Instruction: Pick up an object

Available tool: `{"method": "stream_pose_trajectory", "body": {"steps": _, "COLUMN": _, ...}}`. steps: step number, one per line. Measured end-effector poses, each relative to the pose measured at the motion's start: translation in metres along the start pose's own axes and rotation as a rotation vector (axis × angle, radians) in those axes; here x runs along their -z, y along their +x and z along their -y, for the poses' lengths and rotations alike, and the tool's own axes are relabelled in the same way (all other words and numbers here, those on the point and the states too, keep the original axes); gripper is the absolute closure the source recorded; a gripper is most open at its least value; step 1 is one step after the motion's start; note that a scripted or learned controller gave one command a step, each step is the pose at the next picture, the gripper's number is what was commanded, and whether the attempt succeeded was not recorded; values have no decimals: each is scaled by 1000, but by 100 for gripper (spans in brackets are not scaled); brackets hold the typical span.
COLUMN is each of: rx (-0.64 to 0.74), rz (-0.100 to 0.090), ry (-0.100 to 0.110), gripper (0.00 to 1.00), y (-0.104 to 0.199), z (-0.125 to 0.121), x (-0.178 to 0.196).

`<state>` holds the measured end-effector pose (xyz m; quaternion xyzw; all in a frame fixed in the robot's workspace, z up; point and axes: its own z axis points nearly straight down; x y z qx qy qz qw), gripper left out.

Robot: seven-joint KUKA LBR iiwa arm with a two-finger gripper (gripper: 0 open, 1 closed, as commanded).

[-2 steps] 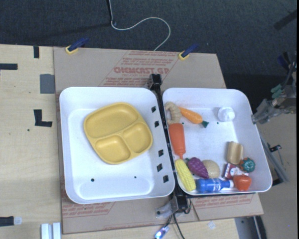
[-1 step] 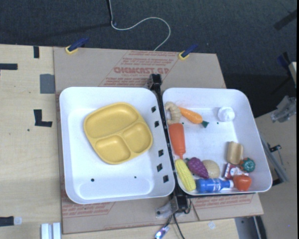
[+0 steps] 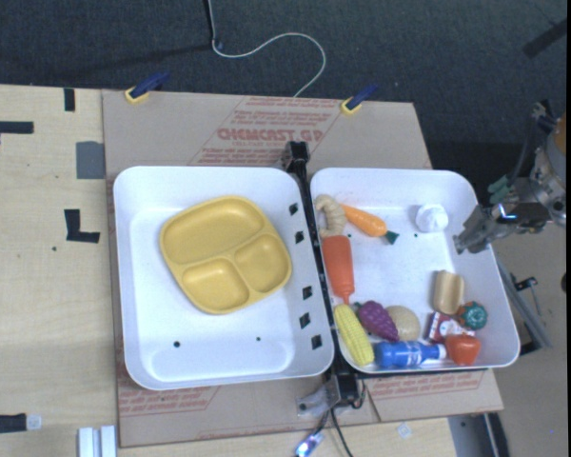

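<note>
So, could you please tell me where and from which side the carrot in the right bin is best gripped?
Probably across the orange body of the carrot, near its thicker left half, coming straight down from above. It lies flat and slanted on the bare floor of the right bin, with clear space on both long sides, and tapers toward its green tip. The end effector sits over the bin's right rim.

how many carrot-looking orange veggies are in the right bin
2. A small carrot lies near the far wall, its green tip pointing right. A longer orange one lies along the left wall, just below it. The crowded near corner could hide more.
</note>
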<state>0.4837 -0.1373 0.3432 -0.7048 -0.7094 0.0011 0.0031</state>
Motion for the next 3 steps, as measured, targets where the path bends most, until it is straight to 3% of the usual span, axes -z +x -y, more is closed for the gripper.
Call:
{"method": "stream_pose_trajectory", "body": {"steps": 2, "rx": 6, "rz": 1, "ry": -7, "gripper": 100, "y": 193, "z": -1, "x": 44}}
{"method": "stream_pose_trajectory", "body": {"steps": 3, "rx": -6, "rz": 3, "ry": -8, "gripper": 100, "y": 172, "z": -1, "x": 79}}
